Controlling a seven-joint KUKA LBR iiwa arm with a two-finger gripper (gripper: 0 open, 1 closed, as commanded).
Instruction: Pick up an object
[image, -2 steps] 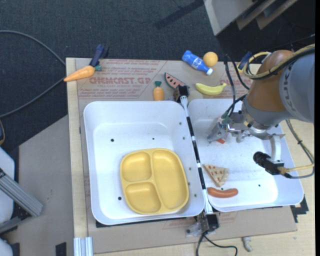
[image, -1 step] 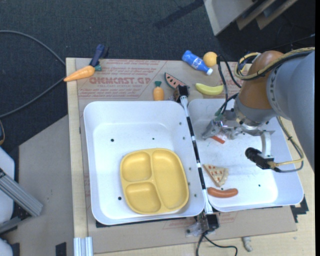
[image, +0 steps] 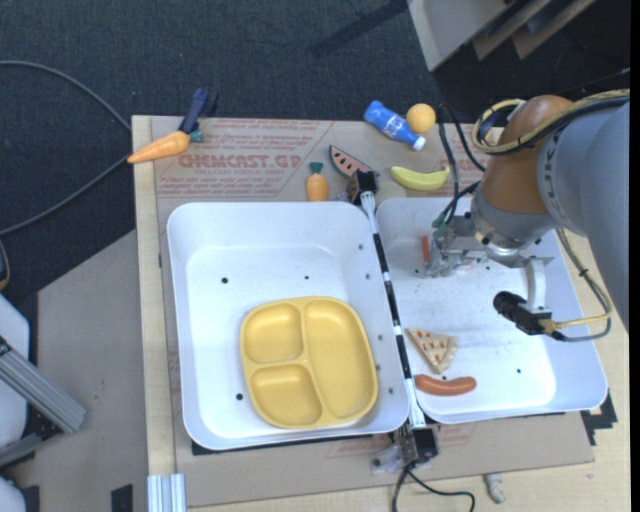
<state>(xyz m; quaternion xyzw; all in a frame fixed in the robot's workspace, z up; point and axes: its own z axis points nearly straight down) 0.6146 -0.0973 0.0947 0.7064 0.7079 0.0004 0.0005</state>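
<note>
My gripper (image: 440, 255) hangs low over the far part of the right bin (image: 570, 385); finger state: cannot tell. Nearest candidates, pizza slice (image: 433, 349) and sausage (image: 445, 384), lie toward the camera from it. Sausage's long axis runs left-right.

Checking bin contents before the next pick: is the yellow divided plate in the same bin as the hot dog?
No, the yellow divided plate lies in the left bin, while the hot dog lies in the right bin.
</note>
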